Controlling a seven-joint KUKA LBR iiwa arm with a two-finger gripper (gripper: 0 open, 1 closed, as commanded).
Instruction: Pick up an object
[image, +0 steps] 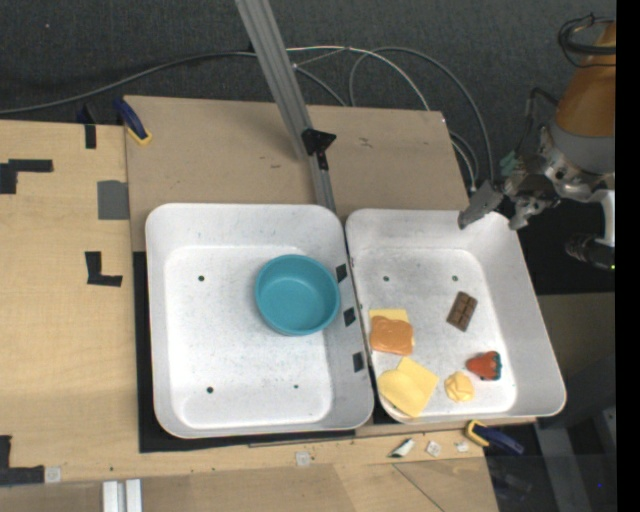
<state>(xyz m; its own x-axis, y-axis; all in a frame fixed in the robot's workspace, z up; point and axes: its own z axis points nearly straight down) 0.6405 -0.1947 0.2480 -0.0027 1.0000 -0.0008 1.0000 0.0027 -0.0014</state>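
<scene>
Pick not yet begun: the tool (492, 208) hangs at the upper right of the frame over the right bin's (530, 300) far corner, its state indeterminable, while the brown block (461, 311), orange slab (391, 334) and other pieces lie untouched lower right.
</scene>
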